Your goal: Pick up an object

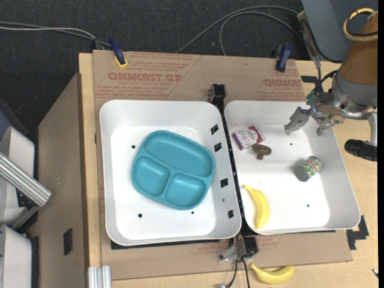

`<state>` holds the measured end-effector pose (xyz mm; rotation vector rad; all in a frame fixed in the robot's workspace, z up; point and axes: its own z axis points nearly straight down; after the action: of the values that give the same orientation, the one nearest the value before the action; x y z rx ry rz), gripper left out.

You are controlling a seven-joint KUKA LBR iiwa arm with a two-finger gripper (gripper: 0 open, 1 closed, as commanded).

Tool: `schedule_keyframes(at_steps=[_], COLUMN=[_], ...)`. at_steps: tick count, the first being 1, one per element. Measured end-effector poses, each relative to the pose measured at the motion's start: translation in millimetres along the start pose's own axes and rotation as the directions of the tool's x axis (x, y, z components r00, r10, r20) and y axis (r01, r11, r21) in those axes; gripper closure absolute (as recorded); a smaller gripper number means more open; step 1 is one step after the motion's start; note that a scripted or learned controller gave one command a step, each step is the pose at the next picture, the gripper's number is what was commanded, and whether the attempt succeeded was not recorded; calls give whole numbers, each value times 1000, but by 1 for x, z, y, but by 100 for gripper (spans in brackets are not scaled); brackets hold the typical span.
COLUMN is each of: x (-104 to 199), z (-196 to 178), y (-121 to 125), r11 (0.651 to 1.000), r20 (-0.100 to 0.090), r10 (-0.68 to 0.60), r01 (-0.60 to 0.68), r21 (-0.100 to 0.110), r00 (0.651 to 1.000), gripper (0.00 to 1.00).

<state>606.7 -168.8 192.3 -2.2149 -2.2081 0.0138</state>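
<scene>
At the upper right of the frame you see the gripper (309, 120) hanging over the far edge of the right bin (336, 212), its two fingers spread apart with nothing between them. Below it in that bin lie a purple-and-white packet (246, 137) at the upper left, a small brown object (262, 152) just beside and below the packet, a grey-and-green can (307, 168) on its side toward the middle right, and a banana (258, 205) at the lower left corner, all well apart from the fingers. In the left bin (114, 215) you find a teal divided plate (173, 169), and a second banana (274, 273) lies outside the bins at the bottom edge of the frame.
</scene>
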Motion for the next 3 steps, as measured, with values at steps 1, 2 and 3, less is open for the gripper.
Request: schedule_keyframes(at_steps=[1,2,3], x=[1,2,2], z=[-9,41,83], y=[3,-6,-7], r11=[1000,1000,1000], r20=[3,2,2], r10=[-3,-3,-4], r01=[4,3,4], r21=[-15,-11,-11], r00=[1000,1000,1000], gripper=[0,0,0])
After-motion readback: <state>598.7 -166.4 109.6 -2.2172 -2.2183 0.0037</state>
